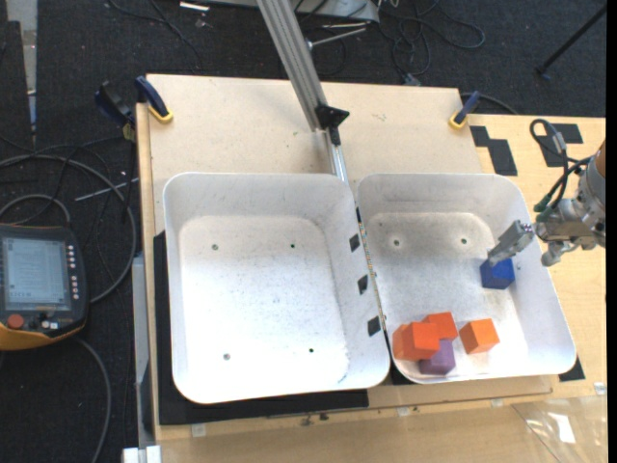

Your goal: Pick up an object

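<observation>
I see my grey two-finger gripper [508,242] low by the right bin's [540,222] right edge, right above the small blue block [497,274], touching or nearly so, but I cannot tell its grip.

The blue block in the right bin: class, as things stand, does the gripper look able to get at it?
Probably yes. The gripper hangs right above the blue block, which sits apart from the orange blocks and purple block, with nothing lying over it.
</observation>
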You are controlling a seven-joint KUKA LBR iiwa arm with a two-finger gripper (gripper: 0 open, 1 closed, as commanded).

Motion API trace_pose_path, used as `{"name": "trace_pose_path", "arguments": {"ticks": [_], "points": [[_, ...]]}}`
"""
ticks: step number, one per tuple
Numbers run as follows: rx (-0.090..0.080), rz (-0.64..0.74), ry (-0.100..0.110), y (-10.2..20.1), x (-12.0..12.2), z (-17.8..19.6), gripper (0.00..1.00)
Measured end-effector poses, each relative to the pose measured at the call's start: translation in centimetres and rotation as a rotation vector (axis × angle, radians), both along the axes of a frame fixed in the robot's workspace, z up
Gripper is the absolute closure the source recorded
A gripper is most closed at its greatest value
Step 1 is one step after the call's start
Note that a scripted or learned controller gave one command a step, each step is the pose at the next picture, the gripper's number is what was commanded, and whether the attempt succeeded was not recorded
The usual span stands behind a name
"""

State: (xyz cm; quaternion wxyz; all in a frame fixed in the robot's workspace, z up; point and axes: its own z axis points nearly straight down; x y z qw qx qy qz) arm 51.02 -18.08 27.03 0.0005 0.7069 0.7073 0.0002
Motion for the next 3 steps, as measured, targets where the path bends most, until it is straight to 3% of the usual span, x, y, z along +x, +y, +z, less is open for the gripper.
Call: {"name": "trace_pose_path", "arguments": {"ticks": [1, 2, 3], "points": [[0.002, -0.003, 0.008, -4.2, -0.5, -14.8, 0.0], [-0.002, 0.005, -0.004, -4.3, 6.1, -17.5, 0.0], [-0.001, 0.004, -0.002, -4.3, 5.9, -16.5, 1.0]]}}
